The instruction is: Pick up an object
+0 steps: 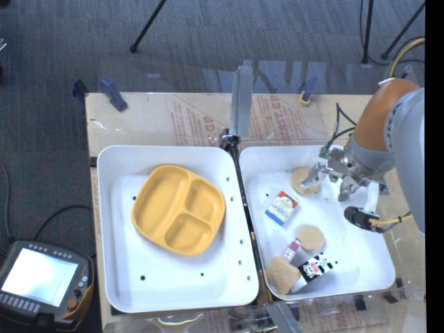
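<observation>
Bench of pale board w/ red print carries two shallow white plastic bins side by side, rims nearly touching along centre divider. Left bin holds one large yellow three-compartment plastic plate, tilted a bit, sitting toward upper middle; wide bare floor below it and along left wall. Right bin is more crowded: grey arm w/ orange band comes in over its upper right corner, taking up the room near the right rim. Bare floor lies at centre right and lower right of that bin.

Claw sits low over upper part of right bin; can't tell how far open it is, nor whether it has hold of anything. Round tan disc lies just left of claw, about touching it, close to the bin's back wall. Small white box w/ blue and red print lies left and below claw, near. Second round tan disc is below claw, apart. Clustered at the lower edge, well apart from claw: tan sponge-like block, black-and-white patterned item, small pinkish item.
</observation>
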`<state>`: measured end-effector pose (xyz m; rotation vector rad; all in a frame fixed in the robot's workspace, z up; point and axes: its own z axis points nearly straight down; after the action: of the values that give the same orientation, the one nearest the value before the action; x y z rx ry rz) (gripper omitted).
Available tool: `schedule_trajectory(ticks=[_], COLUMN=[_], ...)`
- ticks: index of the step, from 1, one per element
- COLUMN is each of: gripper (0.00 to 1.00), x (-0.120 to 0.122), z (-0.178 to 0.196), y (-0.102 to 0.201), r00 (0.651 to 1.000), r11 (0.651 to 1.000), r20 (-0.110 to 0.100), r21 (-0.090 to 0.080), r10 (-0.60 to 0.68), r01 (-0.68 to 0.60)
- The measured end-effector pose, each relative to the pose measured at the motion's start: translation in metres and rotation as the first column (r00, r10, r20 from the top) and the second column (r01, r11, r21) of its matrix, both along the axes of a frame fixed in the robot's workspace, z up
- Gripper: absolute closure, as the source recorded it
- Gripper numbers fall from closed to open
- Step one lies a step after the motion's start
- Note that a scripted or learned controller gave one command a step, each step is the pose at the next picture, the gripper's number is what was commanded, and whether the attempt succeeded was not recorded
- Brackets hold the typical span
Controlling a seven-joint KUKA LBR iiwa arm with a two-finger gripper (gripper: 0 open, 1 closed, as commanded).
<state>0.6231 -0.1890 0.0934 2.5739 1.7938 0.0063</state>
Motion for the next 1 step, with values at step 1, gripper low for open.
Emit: schedule_trajectory(ticks=[1], gripper=[1.00], x=[0.0022], z=[0.0119], y=[0.0024], r00=[1.000], r11=[1.000], r20=[0.003], r21=[0.000], r10=[0.010], r01=[-0.010])
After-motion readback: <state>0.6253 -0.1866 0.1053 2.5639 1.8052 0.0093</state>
